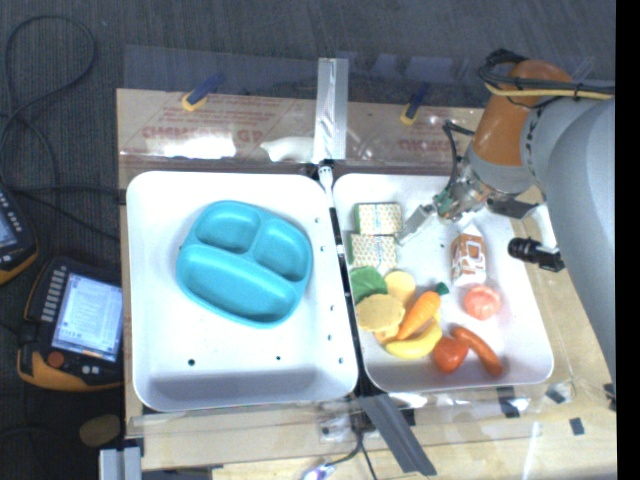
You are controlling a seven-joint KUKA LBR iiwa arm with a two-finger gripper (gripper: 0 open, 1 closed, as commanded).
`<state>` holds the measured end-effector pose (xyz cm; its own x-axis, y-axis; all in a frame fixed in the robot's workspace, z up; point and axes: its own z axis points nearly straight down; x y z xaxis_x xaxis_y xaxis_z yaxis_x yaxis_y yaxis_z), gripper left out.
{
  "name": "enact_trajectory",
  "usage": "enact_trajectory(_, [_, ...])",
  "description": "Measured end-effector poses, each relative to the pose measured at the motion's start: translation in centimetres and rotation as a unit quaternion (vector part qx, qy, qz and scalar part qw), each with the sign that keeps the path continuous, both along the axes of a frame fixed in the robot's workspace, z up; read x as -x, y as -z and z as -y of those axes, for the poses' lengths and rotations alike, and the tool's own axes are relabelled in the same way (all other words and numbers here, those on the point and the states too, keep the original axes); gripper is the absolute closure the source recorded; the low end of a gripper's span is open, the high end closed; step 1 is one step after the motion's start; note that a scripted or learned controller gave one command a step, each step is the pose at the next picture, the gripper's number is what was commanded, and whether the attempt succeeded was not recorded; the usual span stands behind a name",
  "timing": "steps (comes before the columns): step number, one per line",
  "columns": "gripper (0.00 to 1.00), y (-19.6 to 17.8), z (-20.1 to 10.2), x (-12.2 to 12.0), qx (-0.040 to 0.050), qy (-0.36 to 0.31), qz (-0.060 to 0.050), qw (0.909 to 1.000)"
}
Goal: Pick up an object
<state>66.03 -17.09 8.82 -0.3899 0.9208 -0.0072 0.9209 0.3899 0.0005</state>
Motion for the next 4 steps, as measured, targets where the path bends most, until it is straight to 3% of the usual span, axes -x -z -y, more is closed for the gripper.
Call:
enact_trajectory(1, [0.00, -0.3, 4.8, 3.2, -0.0034, -0.028, 0.004, 0.9996])
enact_trajectory(2, [0.00, -0.3, 5.1, 9.8, -0.0005, -0.105, 0.005, 0.9945])
enact_trajectory(3, [1.00, -1.3, 5.0, 9.6, 0.0005, -0.106, 0.008, 0.9944])
enact_trajectory(4, [1.00, -9.9, 5.3, 10.1, -0.0016, 0.084, -0.002, 0.9964])
